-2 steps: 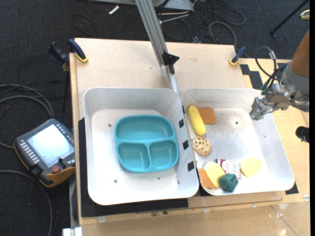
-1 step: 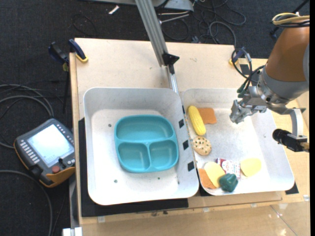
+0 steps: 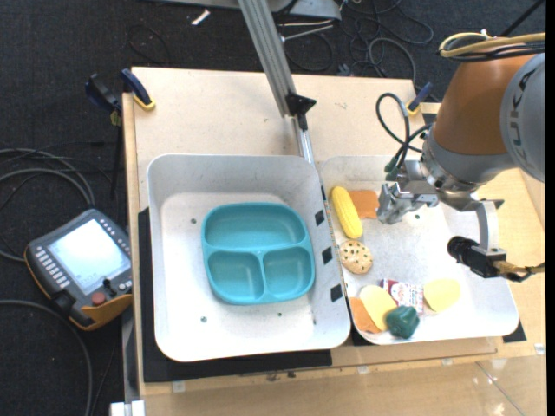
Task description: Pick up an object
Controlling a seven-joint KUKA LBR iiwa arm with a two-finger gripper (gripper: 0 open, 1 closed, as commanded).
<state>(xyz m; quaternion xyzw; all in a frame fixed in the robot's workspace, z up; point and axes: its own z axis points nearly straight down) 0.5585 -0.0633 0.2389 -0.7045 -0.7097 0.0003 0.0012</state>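
Note:
The right bin [image 3: 486, 319] holds several toy foods. A yellow corn cob [image 3: 347, 212] lies at its left side, with an orange slab [image 3: 365, 204] just right of it. Below them sits a speckled cookie [image 3: 355, 256]. Near the front edge lie a pale yellow slice [image 3: 378, 303], an orange piece [image 3: 362, 315], a dark green lump [image 3: 402, 321], a small red-and-white packet [image 3: 404, 291] and a yellow lemon-like piece [image 3: 441, 295]. My gripper [image 3: 391, 208] hangs over the bin's upper middle, right beside the orange slab, with nothing visibly between its fingers.
The left bin [image 3: 173, 180] holds a teal three-compartment tray [image 3: 257, 251]. A slanted metal pole [image 3: 269, 42] crosses the bench behind the bins. A teach pendant [image 3: 78, 267] lies on the floor at left. Cables lie behind the bench.

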